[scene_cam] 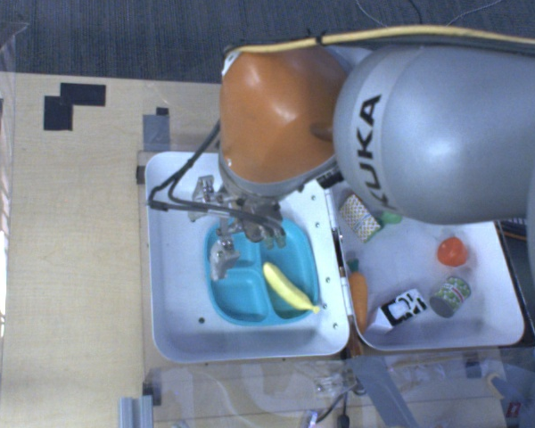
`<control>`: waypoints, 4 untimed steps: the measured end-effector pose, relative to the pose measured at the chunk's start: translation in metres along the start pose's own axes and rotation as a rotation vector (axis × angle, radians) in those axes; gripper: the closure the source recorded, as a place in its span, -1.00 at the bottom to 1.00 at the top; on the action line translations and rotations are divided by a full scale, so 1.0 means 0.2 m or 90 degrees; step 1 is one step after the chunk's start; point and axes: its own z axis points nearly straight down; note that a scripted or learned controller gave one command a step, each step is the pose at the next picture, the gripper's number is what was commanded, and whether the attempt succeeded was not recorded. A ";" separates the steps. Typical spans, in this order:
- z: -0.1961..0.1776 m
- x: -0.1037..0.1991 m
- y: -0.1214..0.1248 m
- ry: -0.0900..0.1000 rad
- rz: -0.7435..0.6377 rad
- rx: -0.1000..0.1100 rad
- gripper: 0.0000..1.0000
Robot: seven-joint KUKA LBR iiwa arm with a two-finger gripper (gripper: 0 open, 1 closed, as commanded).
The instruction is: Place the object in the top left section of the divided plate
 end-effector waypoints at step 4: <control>-0.10 0.13 0.04 -0.006 -0.139 -0.001 1.00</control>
